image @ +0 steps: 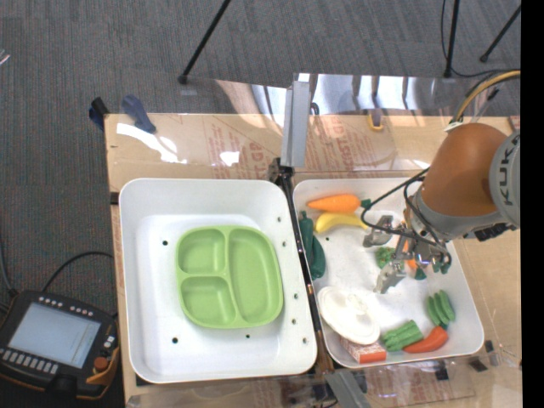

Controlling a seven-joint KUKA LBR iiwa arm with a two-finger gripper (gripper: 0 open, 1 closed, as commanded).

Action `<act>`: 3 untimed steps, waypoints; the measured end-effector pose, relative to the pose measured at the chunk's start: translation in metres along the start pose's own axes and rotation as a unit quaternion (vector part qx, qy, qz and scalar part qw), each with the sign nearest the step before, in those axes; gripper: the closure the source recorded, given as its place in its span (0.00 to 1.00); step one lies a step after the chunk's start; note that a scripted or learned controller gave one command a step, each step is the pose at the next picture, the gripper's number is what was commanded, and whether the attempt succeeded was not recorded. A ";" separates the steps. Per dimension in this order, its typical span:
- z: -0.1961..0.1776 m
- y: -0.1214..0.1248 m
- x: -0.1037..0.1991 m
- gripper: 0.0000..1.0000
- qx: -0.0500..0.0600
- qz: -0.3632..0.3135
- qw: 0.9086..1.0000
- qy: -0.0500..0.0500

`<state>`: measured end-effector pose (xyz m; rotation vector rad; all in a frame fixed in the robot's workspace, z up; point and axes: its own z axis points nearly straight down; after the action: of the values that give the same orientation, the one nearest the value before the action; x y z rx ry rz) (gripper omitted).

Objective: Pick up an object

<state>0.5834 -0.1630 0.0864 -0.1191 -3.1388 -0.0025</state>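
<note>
My gripper (383, 258) hangs low over the middle of the right bin (469, 308), below the orange wrist. Its two metal fingers (388, 279) stand apart, so it is open. A small green piece (387, 253) lies in the gap between them, and I cannot tell whether it touches them. A small orange bit (412, 266) sits just right of it. An orange carrot (334, 202) and a yellow banana (340, 222) lie to the upper left of the gripper. A white floppy item (348, 313) lies below it.
A dark green vegetable (314, 252) rests along the right bin's left wall. A green pod (440, 307), a red pepper (427, 340), another green piece (399, 336) and a small box (365, 355) crowd the front. The left bin (144, 228) bears a green divided plate (229, 276).
</note>
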 end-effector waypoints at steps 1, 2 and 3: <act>-0.012 0.002 -0.002 1.00 0.000 -0.003 1.000 -0.003; -0.002 0.019 -0.057 1.00 0.000 0.025 1.000 -0.002; -0.028 -0.044 -0.041 1.00 0.001 -0.084 0.996 -0.004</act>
<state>0.6211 -0.2097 0.1144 0.1466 -3.1448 0.0013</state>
